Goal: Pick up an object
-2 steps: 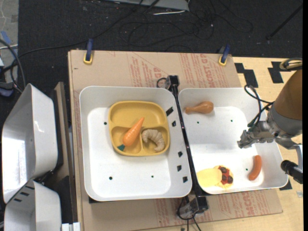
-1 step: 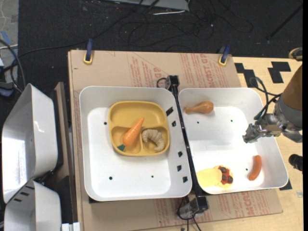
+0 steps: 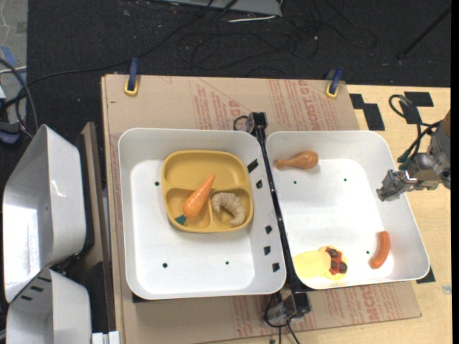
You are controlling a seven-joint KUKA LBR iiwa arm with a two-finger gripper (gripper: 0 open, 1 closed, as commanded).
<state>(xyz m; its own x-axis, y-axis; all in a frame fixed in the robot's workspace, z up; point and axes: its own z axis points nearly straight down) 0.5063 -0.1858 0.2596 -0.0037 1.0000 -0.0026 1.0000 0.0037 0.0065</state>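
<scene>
**Gripper at right bin's 3 o'clock rim, no object held**

Sausage (image 3: 380, 250) lies at 5 o'clock in right bin (image 3: 362, 143), apart from gripper (image 3: 394, 185) above it at the rim. Jaws: can't tell open or closed; nothing seen between them. Drumstick (image 3: 298, 162) at 11 o'clock, yellow egg piece (image 3: 320, 264) at 6. Left bin (image 3: 136, 213) holds yellow tray (image 3: 208, 160) with carrot (image 3: 199, 196) and shrimp (image 3: 230, 206). Both bins on table (image 3: 179, 95).
</scene>
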